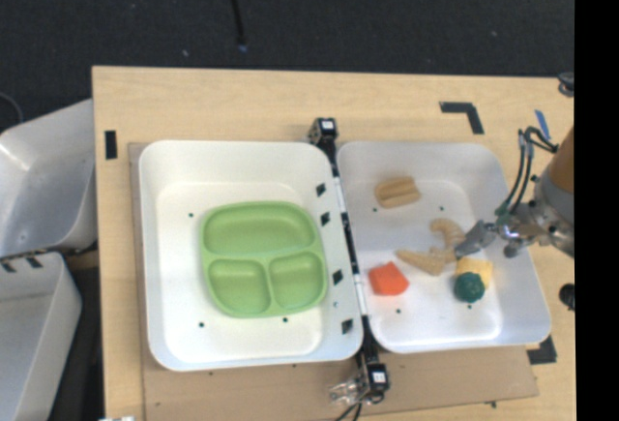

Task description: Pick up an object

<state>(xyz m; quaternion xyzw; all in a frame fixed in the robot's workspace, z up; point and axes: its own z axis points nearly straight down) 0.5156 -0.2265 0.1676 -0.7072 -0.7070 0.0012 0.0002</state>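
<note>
at the frame's right, the metal gripper (pixel 481 240) hangs over the right bin (pixel 426 332); whether its pincer is wide or narrow, i cannot tell. below it a round green ball (pixel 469 287) touches a yellow block (pixel 476 268); an orange wedge (pixel 389 280) lies further left.

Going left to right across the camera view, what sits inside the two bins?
Green divided plate in the left bin → in the right bin: orange block → tan roll → dark green ball → gripper.
</note>
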